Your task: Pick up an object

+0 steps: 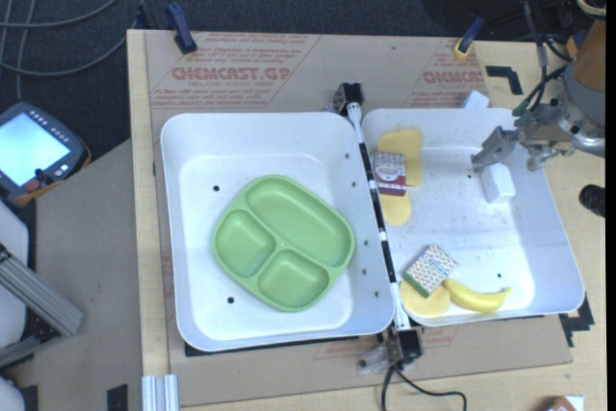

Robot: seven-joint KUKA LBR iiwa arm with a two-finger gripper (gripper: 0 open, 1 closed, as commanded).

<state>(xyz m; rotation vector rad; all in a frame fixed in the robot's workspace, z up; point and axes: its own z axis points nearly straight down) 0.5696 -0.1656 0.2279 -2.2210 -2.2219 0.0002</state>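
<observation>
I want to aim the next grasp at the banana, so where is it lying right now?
The banana lies in the right bin, near its front edge, just right of the small patterned box and partly on a yellow disc.

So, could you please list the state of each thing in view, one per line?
Green divided plate: flat in the left bin, compartments bare.
Banana: lying in the right bin, near corner.
Small box: resting by the banana.
Carton: lying near the bins' divider.
Gripper: over the right bin, holding nothing.
</observation>
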